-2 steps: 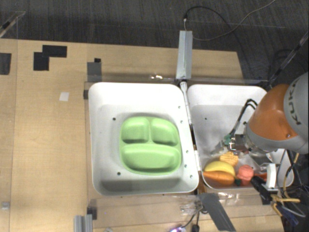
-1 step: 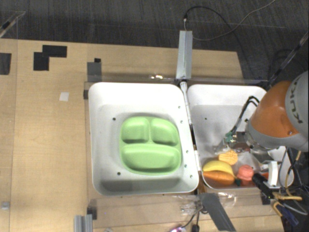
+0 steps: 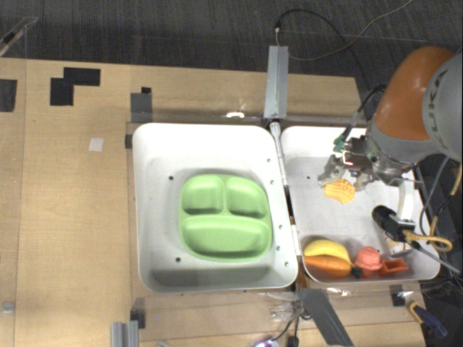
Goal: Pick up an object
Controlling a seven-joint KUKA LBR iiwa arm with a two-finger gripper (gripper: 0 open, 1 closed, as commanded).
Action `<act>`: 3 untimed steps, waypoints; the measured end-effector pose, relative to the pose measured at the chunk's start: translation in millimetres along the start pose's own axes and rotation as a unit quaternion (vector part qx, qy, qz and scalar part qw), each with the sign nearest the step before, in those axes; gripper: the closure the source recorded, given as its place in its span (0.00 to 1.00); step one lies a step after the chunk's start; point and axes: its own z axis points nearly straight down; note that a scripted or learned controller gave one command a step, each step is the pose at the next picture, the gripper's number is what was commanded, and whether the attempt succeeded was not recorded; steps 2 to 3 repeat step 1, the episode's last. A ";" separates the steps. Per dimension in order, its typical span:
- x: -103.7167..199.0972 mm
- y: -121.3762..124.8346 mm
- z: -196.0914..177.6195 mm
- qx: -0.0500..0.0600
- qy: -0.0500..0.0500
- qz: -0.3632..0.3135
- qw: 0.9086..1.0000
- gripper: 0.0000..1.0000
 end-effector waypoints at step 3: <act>1.3 1.2 -10.5 -0.001 0.000 -0.004 1.000 1.00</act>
